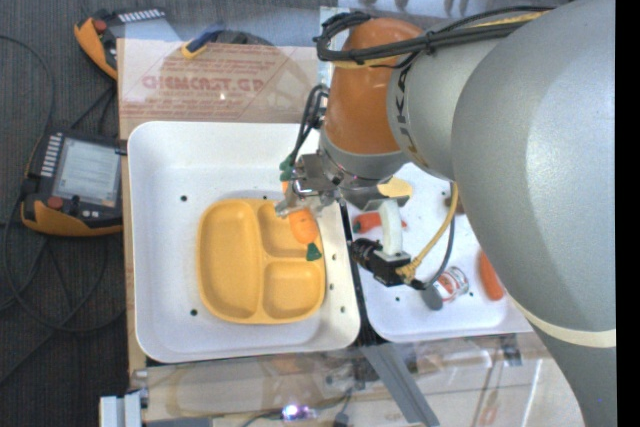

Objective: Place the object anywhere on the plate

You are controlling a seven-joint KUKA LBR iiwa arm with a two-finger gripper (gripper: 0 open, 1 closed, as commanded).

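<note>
A yellow divided plate [240,260] lies in the left white bin [165,215]. A small toy carrot [303,230], orange with a green tip, sits at the plate's right rim, right under my gripper [297,200]. The gripper hangs over the right edge of the plate, just above the carrot's upper end. The arm's grey body and orange band cover the view behind it.
The right bin [440,310] holds several small items: a red piece [367,221], a white one [390,233], a clear cup [452,283] and an orange piece [490,277]. A cardboard sheet [210,90] lies behind the left bin. A teach pendant [75,180] rests on the floor at left.
</note>
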